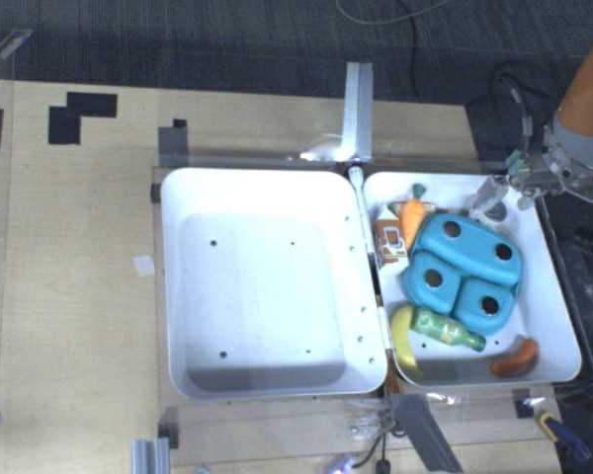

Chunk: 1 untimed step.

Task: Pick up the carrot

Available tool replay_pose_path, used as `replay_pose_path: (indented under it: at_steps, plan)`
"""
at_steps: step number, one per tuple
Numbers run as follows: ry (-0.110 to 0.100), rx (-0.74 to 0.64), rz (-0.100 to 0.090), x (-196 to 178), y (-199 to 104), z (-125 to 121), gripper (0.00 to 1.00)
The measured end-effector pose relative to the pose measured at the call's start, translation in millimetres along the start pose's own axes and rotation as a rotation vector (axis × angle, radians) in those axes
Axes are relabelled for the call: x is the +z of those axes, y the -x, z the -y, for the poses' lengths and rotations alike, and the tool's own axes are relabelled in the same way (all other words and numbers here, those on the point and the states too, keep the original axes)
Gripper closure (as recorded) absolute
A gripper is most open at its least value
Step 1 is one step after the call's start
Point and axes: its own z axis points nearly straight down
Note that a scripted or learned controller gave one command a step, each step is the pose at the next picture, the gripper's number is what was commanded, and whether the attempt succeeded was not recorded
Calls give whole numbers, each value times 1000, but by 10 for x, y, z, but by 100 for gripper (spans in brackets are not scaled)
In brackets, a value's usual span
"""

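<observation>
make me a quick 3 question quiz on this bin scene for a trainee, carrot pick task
1. True or false: the carrot lies in the right bin, near its far edge.
2. Which thing lies right beside the carrot? A) the blue tray B) the green bottle C) the yellow banana
3. Fill in: the claw is above the ____ bin, on the far side of the blue tray from the green bottle.

Key:
1. True. The carrot sits at the far left of the right bin, next to the divider.
2. A. The bottle and the banana lie at the near end.
3. right
</observation>
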Motion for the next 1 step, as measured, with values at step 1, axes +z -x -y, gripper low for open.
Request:
replay_pose_path:
  at_steps: [1]
  plan:
    - [4,-89,0,491,-636,-350,0]
